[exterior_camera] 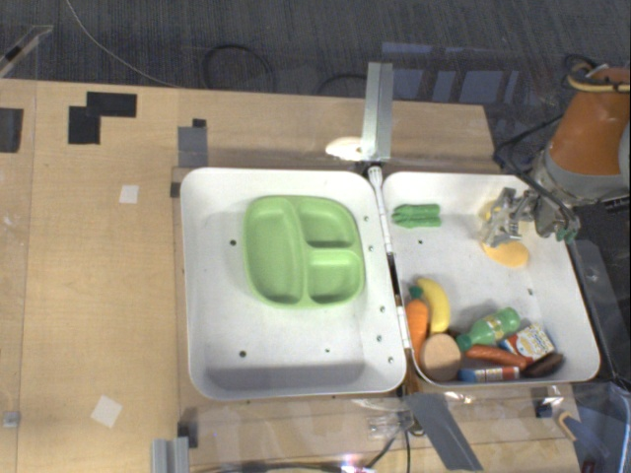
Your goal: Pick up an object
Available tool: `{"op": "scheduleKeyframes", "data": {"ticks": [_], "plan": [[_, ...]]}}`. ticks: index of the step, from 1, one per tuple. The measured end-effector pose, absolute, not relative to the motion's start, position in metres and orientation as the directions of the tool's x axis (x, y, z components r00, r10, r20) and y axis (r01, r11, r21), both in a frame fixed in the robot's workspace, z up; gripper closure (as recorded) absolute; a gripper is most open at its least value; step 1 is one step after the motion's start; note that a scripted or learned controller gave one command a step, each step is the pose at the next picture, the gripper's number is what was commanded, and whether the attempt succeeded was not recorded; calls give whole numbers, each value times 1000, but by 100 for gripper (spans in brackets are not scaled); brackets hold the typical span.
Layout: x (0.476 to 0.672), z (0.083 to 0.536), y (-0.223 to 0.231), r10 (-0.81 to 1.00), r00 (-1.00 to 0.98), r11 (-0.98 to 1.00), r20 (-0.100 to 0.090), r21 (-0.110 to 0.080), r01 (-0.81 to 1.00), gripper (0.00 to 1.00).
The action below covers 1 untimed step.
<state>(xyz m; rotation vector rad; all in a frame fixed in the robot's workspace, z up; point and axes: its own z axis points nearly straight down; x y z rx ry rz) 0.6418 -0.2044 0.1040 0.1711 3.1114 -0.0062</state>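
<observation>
Hovering in the right bin's (552,363) far corner, the gripper (503,227) hangs directly above a flat yellow piece (510,254), which lies just below it. Whether the jaws are parted, I cannot tell.

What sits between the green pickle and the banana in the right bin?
Nothing: in the camera view, bare white bin floor separates the pickle from the banana.

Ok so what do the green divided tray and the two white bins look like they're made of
The light green three-compartment tray looks like moulded plastic with a matt finish: uniform colour, soft rounded dividers, barely any glare. The two shallow white bins seem to be plastic or painted metal; their smooth, even surfaces with small dark holes leave it open.
</observation>
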Motion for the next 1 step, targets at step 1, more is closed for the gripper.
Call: {"op": "scheduleKeyframes", "data": {"ticks": [1], "plan": [[642, 103, -204, 109, -994, 994, -25, -2, 109, 0]]}}
